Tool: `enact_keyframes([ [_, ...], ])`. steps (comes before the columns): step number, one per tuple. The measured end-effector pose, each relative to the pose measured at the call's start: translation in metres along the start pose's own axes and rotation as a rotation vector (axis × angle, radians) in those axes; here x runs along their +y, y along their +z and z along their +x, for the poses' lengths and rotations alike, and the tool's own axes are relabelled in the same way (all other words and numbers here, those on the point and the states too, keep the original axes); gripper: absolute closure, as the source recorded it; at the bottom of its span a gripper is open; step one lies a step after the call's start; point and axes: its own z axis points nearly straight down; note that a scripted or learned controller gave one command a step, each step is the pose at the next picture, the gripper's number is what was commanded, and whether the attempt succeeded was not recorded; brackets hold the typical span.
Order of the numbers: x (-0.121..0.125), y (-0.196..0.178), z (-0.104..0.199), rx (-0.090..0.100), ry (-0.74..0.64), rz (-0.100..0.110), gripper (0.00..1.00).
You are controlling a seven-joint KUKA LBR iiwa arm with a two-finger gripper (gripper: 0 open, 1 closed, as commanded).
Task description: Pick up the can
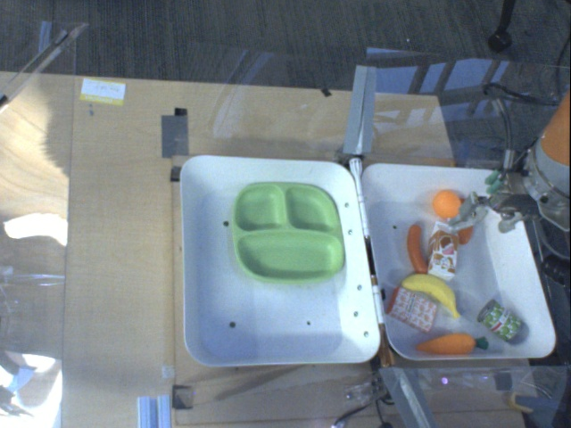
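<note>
Your end effector (489,205) hangs over the right bin; its opening cannot be judged. The small green-labelled metal can (500,321) lies on its side well below it: rigid, light, slick, roll-prone. Grip across its body.

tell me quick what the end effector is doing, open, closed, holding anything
End effector: cannot be told; it sits over the right bin beside the orange, apart from the can.
</note>
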Motion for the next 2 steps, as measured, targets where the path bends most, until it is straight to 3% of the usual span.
enact_keyframes([
  [1, 0.01, 0.134, 0.003, 0.0, 0.074, 0.002, 0.0],
  [2, 0.044, 0.164, -0.058, -0.003, 0.076, -0.016, 0.0],
])
